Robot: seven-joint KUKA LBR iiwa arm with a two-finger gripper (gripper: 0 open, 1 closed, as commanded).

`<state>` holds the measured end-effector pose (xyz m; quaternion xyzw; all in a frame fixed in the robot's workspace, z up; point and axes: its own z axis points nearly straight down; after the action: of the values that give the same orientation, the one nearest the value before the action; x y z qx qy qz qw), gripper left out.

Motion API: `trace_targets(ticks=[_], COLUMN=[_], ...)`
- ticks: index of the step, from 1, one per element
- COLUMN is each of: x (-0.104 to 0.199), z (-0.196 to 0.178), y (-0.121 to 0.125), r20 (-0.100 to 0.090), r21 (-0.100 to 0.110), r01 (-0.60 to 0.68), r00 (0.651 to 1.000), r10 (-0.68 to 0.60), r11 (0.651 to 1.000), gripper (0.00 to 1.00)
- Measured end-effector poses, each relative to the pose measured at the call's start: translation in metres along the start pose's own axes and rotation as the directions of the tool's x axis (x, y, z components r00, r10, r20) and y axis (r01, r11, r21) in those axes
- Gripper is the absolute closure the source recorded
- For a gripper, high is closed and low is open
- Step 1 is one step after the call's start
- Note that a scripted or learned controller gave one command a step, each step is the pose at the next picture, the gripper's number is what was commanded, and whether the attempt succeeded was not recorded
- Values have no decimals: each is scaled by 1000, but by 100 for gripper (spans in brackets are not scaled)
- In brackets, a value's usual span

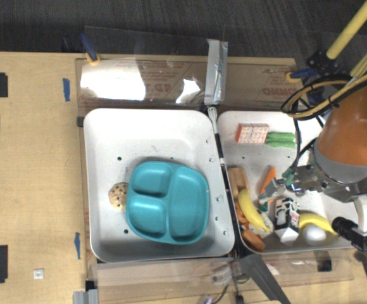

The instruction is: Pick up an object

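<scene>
Arm enters from the right; grey wrist with orange band sits over the right shallow white bin [310,122]. Gripper [292,183] is low among the clutter in that bin's middle. Cannot tell how the jaws stand: the wrist body and cables mask them, and nothing shows as grasped.

Right bin contents, packed toward its lower half: yellow plastic banana [251,211] lying lengthwise near the left wall; a second yellow curved piece [316,221] at lower right, touching a white rounded object [314,234]; a black-and-white patterned small item [288,211] just below the gripper; an orange carrot-like stick [267,178]. At the far end, well apart from the pile: pink-and-white small box [253,133] beside a green elongated piece [280,139].

Left shallow white bin [101,132] holds a teal three-compartment plastic plate [168,201] with a speckled cookie-like disc [117,196] touching its left edge.

Judgement, handling: these look like light, rigid toy foods with smooth skins, so likely slippery. The banana is best taken across its narrow mid-body. The box offers flat parallel sides and free space around it: easiest candidate. The pile risks a jaw landing on a neighbour.
</scene>
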<state>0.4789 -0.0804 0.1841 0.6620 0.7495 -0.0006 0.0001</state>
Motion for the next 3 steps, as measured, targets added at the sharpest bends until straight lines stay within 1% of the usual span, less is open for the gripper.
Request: trace_targets(ticks=[1, 2, 3], x=[-18, -29, -69], z=[81, 97, 52], y=[1, 64, 79], r20=[5, 1, 2], r21=[-10, -8, -5], r01=[7, 7, 9], r00=[1000, 1000, 1000], r10=[-7, -7, -9], r11=[1000, 1000, 1000], gripper=[0, 0, 0])
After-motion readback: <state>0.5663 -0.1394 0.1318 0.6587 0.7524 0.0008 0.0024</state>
